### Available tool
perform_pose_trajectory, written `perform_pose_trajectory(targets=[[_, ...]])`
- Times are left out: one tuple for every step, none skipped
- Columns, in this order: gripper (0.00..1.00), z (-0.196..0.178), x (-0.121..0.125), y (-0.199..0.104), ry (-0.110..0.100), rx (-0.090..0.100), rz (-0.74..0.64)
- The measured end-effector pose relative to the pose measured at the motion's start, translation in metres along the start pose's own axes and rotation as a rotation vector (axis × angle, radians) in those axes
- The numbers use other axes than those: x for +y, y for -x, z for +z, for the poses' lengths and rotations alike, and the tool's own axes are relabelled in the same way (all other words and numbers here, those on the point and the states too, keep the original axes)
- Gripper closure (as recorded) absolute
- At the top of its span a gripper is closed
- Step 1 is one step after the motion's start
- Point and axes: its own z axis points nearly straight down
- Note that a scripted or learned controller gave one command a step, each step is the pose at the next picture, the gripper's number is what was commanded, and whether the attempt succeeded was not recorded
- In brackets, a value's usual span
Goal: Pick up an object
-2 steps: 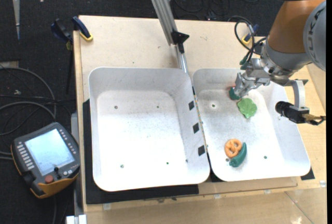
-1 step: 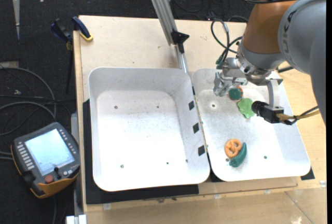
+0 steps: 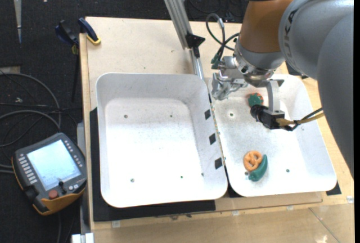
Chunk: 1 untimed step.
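In the right bin [image 3: 304,140], near its front, lies an orange pretzel-shaped object [image 3: 252,158] with a green piece [image 3: 259,172] against it. Toward the back of the same bin, a small green and orange object [image 3: 256,99] is partly hidden by the arm. My gripper [image 3: 224,89] hangs over the back left corner of the right bin, close to the wall between the two bins. It is to the left of the small green and orange object and well behind the pretzel. I see nothing held in it.
The left bin [image 3: 112,124] sits beside the right one. A slanted metal pole [image 3: 175,8] rises just behind the gripper. A black cable with a connector [image 3: 270,118] dangles from the wrist over the right bin. A teach pendant [image 3: 49,171] lies off the bench at the left.
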Motion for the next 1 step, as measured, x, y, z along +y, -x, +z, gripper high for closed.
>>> perform_pose_trajectory(targets=[[1.0, 0.0038, 0.0122, -0.0508, -0.001, -0.001, 0.0]])
